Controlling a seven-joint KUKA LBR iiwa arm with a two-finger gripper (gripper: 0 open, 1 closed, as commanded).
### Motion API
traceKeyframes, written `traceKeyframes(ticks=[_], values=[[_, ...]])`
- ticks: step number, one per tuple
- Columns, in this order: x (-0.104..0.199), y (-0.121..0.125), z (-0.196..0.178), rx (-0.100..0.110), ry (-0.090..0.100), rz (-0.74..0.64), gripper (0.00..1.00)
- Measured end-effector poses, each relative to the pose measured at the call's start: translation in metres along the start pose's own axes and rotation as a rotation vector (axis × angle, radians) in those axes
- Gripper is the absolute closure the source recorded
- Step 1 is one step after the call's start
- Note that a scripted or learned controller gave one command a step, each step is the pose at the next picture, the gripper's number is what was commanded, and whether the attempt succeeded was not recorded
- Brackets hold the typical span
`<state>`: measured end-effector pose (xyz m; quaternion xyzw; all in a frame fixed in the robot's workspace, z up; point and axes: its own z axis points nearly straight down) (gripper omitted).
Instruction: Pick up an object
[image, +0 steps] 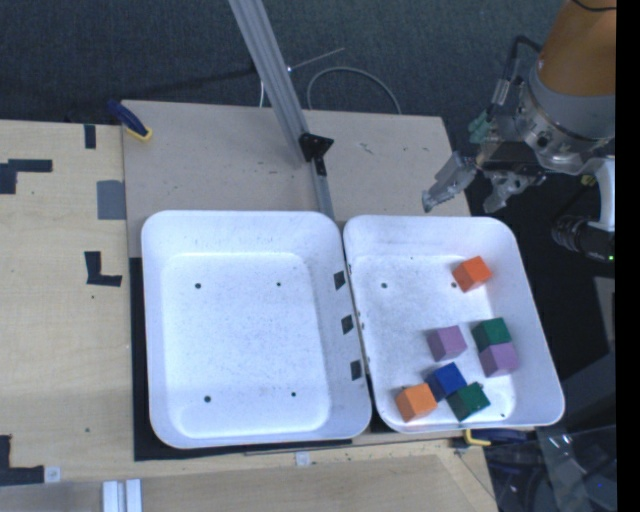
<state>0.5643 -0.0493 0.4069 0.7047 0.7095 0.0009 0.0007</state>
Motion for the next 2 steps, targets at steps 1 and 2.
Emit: traceKeyframes(ticks=[1, 2], values=[[0.053, 0.037, 0.083, 0.011, 0.001, 0.001, 0.00], [0.036, -0.072, 0.073, 0.007, 0.001, 0.008, 0.00]])
